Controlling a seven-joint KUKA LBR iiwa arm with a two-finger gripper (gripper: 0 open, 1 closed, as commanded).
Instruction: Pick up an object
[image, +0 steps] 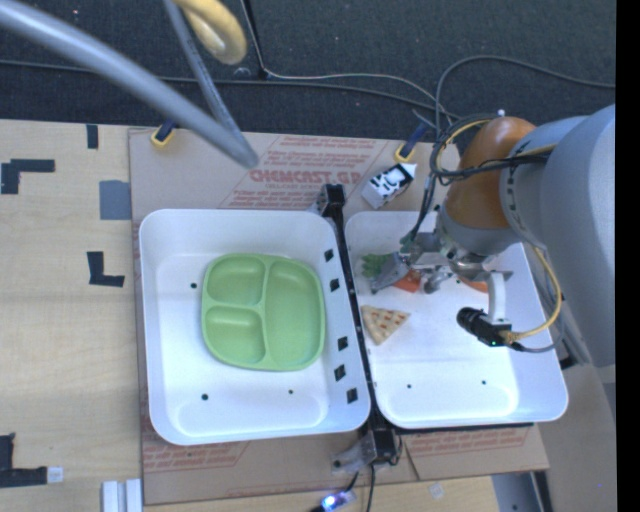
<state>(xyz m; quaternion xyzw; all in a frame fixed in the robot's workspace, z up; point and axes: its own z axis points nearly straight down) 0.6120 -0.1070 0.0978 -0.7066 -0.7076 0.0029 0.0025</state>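
Two shallow white bins sit side by side on the tabletop (60, 300). The left bin (160, 380) is mostly covered by a green divided plate (265, 310), leaving open floor along its front and left edges. In the right bin (540, 400), the arm's hand (425, 272) crowds the back, with a green item (377, 265) and an orange-red item (407, 283) just beside it. A tan wedge (384, 322) lies near the divider. The front half is open.

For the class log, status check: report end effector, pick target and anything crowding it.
End effector low in right bin, over green piece and orange piece. Grip unconfirmed. Pizza slice toy lies apart, nearer. Green divided plate in left bin.
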